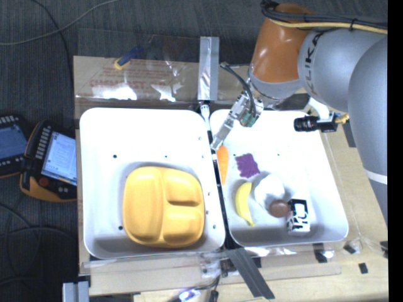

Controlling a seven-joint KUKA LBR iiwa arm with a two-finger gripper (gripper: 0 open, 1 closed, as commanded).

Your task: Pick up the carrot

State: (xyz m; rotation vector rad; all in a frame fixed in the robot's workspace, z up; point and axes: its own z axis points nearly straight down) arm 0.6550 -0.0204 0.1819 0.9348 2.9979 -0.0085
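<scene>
The carrot (221, 163) is a small orange piece lying lengthwise against the left wall of the right bin (327, 187). My gripper (219, 143) slants down from the upper right. Its tip sits just above the carrot's top end, close to the wall between the two bins. From this angle it reads as one slender grey shape. Nothing shows lifted in it, and the carrot rests on the bin floor.
In the right bin lie a purple piece (247, 164), a banana (243, 203), a white lump (271, 187), a brown ball (278, 208) and a black-and-white item (298, 216). A yellow divided tray (165, 206) sits in the left bin (101, 137).
</scene>
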